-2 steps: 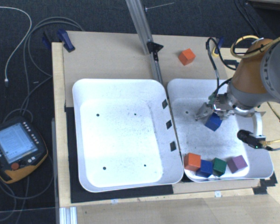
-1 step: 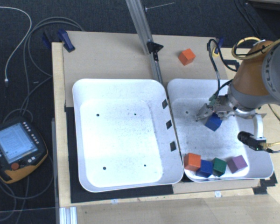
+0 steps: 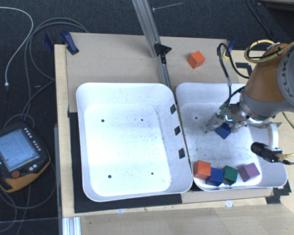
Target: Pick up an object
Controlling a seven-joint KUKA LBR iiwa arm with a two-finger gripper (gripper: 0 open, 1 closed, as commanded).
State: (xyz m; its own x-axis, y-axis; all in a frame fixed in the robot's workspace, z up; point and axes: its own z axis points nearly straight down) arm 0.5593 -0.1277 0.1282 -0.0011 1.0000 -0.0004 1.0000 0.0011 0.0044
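Blue cube (image 3: 223, 130), small, hard-edged and apparently of wood or plastic, sits under the two-finger gripper (image 3: 224, 123) in the right-hand shallow white bin (image 3: 196, 106). Such a block is judged light and rigid, unlikely to deform or break, with smooth faces that may slip; two opposite flat faces offer the best purchase. The gripper's fingers are splayed to either side of the cube, but at this resolution it cannot be told whether they press on it, so no hold is claimed. Along the bin's near rim, well apart from the blue cube, lie an orange cube (image 3: 202, 169), a second blue cube (image 3: 216, 176), a green cube (image 3: 230, 174) and a purple cube (image 3: 249, 171). The bin floor around the blue cube is flat, speckled and free of neighbours. Beyond the bin's far rim, another orange cube (image 3: 196, 59) rests on the tan bench top (image 3: 112, 58).
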